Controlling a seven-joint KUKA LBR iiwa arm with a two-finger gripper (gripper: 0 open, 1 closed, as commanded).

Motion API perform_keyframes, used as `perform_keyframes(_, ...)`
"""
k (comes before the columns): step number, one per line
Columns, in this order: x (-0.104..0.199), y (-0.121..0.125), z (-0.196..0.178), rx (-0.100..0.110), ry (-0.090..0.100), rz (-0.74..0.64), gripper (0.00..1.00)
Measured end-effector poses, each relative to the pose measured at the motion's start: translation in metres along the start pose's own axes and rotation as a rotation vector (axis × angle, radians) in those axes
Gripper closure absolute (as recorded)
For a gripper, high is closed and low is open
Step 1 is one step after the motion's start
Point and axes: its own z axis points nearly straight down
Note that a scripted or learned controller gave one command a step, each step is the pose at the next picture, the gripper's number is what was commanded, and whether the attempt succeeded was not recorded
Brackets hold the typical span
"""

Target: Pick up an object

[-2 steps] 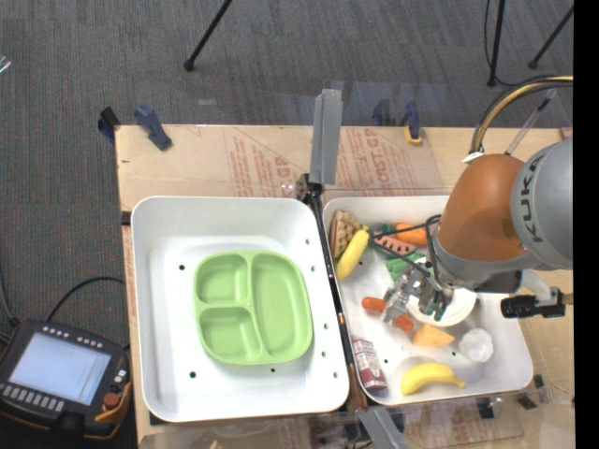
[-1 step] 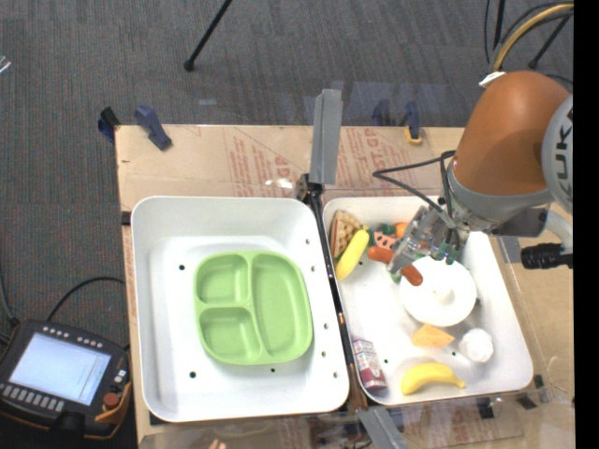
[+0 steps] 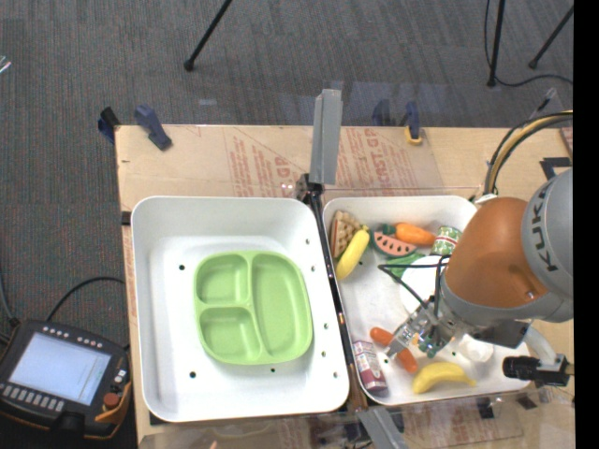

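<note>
Gripper (image 3: 418, 337) low in right bin (image 3: 370, 293) among toy foods.

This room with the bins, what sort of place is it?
Probably a robot lab: an arm over toy food in a bin, tripod legs on carpet, and a control pendant.

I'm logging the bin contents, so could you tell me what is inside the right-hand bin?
The right bin holds a waffle, a banana, a watermelon slice, a carrot, a small can and a second banana. The arm covers whatever lies beneath it.
</note>
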Motion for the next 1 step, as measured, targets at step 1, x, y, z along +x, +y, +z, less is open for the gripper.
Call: perform_keyframes(1,0.0620,0.0467,-0.1298,-0.013,-0.014,-0.158,1.00)
